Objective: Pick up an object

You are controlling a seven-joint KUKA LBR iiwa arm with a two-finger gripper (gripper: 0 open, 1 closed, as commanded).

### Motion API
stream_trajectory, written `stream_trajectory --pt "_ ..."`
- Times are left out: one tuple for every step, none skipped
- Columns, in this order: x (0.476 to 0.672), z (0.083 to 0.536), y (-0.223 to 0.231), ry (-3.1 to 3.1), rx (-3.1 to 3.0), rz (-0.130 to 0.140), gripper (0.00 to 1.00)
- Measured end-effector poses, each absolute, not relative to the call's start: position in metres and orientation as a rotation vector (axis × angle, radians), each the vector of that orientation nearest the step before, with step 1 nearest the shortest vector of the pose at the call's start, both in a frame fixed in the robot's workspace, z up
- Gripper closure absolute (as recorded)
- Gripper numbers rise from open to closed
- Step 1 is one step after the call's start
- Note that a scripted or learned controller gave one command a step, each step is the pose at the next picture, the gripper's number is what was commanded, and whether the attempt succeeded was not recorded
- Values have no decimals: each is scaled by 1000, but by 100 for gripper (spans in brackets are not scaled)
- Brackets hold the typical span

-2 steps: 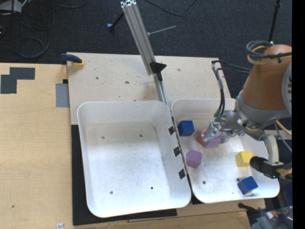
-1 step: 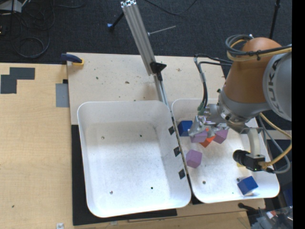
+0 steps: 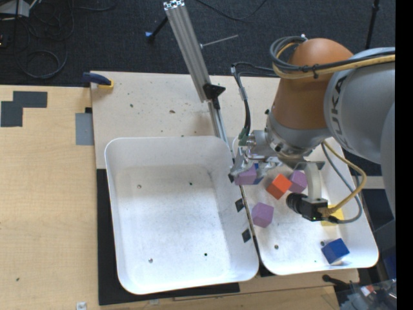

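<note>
The grey arm with its orange band reaches over the right-hand shallow white plastic bin, and its claw sits low at that bin's upper left corner, right against a pale purple block near the shared wall with the left-hand white bin. Whether the claw is open or closed cannot be told from here; the wrist hides it. Just to the right of that purple block lie an orange cube and a second purple cube; below it sits a third purple cube, and a blue cube lies well away towards the bin's lower right. This looks like the grasp attempt itself. Next, a straight lift should show whether the block comes up.
</note>
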State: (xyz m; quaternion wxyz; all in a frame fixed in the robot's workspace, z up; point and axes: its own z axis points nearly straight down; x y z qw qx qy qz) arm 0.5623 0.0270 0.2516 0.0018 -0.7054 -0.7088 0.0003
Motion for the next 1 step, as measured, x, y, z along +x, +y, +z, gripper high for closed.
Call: stream_trajectory --pt "581 234 69 -2223 -2216 4 100"
